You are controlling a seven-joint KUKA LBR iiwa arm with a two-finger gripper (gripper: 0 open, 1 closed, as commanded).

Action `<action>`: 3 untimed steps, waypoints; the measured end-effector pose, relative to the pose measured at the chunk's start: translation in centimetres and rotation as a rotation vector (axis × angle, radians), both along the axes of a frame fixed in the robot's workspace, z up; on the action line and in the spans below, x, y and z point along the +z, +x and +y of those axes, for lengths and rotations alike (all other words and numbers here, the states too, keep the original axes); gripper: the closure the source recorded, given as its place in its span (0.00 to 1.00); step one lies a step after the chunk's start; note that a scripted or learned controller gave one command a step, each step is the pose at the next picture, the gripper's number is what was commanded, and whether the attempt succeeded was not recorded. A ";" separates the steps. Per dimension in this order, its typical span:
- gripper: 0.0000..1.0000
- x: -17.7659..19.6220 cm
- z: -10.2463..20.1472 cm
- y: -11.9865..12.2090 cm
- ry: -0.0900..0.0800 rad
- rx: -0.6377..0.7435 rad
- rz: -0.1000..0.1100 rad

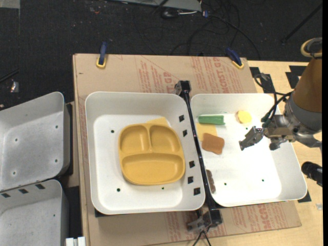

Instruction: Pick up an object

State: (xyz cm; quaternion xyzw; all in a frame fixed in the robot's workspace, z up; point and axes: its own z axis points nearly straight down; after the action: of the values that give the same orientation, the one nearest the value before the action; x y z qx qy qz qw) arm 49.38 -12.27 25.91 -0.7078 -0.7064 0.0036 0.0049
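Yellow compartment plastic tray [151, 154] fills left white bin [97, 137]; gripper [251, 138] hovers right of brown wedge block [213, 144], grasping nothing (claw spread: cannot tell).

The arm [311, 88] is a thick rounded column, orange-brown on its broad upper section, with a grey metallic collar just below that band. From the collar a grey wrist block leads toward the end effector [251, 138], which is small, dark and angular, built of black fingers. Thin black cables loop beside the wrist, just behind the end effector.
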 end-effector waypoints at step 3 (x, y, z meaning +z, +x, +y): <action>0.00 -10.9 -0.7 -0.5 -0.001 -0.001 -0.007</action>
State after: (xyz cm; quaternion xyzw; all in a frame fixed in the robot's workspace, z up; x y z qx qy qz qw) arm 48.88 -13.02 15.00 -0.7081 -0.7061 0.0015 0.0024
